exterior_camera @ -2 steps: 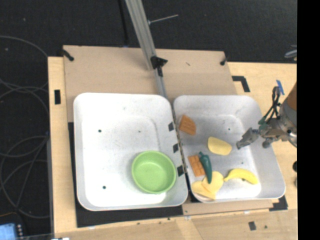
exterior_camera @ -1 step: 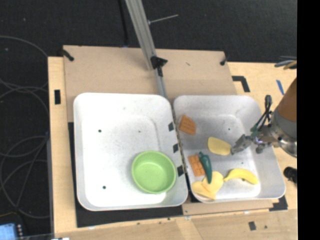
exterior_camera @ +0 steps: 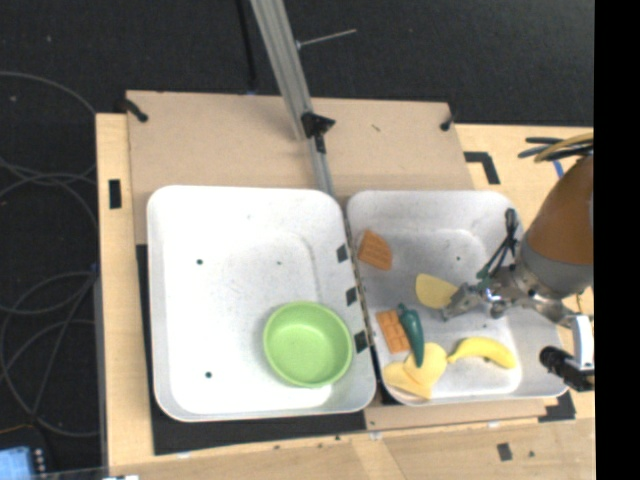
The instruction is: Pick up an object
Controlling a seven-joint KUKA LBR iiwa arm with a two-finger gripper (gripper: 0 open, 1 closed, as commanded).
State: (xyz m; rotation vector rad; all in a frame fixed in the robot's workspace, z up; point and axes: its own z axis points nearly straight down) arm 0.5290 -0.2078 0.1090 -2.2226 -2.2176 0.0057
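**Arm over the right bin, gripper low beside a yellow piece**

The arm (exterior_camera: 565, 230) comes in from the right, its orange band standing over the right edge of the right bin (exterior_camera: 440, 208). The gripper (exterior_camera: 462, 302) reaches left from the wrist and sits low in the middle of that bin. Its tip is just beside the right edge of a flat, pale yellow piece (exterior_camera: 434, 289) with a rounded outline. Whether the two touch cannot be told. The fingers are too small and dark to read, so how far they are apart, and whether anything is between them, cannot be told either.

The other things in the right bin lie mostly along its left and near sides. A small orange wedge (exterior_camera: 375, 251) rests near the far left wall. Nearer, an orange ridged block (exterior_camera: 391, 330) lies against the left wall, with a green pepper-like piece (exterior_camera: 413, 334) lying just to its right, touching or overlapping it. At the near edge a larger yellow lump (exterior_camera: 417, 376) sits under the green piece's near end. A yellow banana (exterior_camera: 484, 351), curved with its ends pointing near, lies just right of the lump, nearer than the gripper.

In the left bin (exterior_camera: 230, 228) a light green bowl (exterior_camera: 308, 343) stands upright in the near right corner.
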